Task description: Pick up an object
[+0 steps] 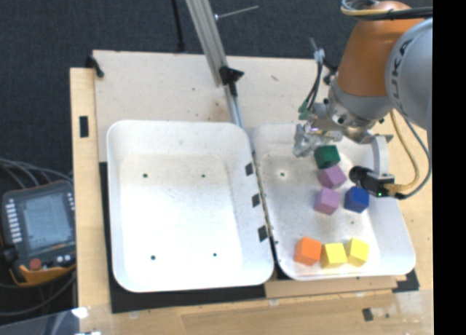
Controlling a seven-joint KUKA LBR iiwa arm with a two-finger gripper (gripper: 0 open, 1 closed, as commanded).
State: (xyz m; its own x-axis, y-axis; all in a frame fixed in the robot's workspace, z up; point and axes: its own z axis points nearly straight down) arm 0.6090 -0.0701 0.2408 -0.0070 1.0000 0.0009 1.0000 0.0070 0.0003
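You have nothing lifted yet: the end effector [314,139] hangs low over the right bin [280,253], just beside the green block [327,156]; whether it is apart or together you cannot tell. Blocks crowd that bin's right half, close to its far wall. The left bin [182,202] offers open room.

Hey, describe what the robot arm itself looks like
The arm is rounded and grey with a broad orange band above the wrist. A yellowish cable loops along its side, thin wires hang near the metallic gripper, and a small black unit sits beside it.
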